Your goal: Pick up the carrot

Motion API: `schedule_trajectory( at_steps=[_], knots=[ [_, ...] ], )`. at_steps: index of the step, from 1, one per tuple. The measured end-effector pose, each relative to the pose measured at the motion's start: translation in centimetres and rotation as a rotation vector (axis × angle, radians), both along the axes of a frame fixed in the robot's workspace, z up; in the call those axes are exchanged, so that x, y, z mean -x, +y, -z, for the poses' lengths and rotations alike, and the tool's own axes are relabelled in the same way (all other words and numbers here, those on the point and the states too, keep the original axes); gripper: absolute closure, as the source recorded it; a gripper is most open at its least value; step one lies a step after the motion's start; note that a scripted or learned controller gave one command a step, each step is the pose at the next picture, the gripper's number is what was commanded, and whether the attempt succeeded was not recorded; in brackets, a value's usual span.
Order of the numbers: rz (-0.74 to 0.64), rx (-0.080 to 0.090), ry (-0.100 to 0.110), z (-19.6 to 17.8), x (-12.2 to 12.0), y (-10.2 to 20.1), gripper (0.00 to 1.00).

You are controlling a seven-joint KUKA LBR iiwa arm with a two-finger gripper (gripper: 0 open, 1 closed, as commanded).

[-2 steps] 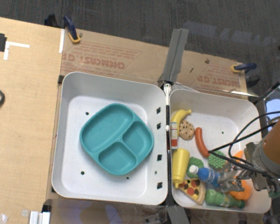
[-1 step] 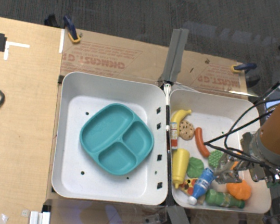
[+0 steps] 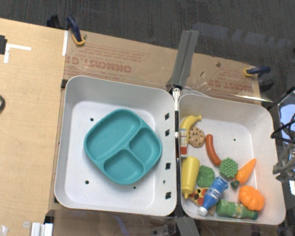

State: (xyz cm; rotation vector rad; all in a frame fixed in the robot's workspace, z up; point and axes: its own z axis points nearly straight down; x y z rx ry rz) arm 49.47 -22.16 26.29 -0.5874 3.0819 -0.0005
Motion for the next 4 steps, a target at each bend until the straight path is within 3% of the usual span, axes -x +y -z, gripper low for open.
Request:
schedule_trajectory(
  at_steps=[1, 2, 3, 4],
  knots=[
    [-0.001, -0.001, 0.0, 0.0, 0.0, 0.0, 0.0],
    [-0.057, -0.001, 0.001, 16.6, -0.5, 0.5, 0.0],
    [-0.06, -0.004, -0.003, 15.6, -0.6, 0.8, 1.0],
    [-0.061, -0.005, -0.007, 14.7, -0.8, 0.9, 1.0]
  ],
)
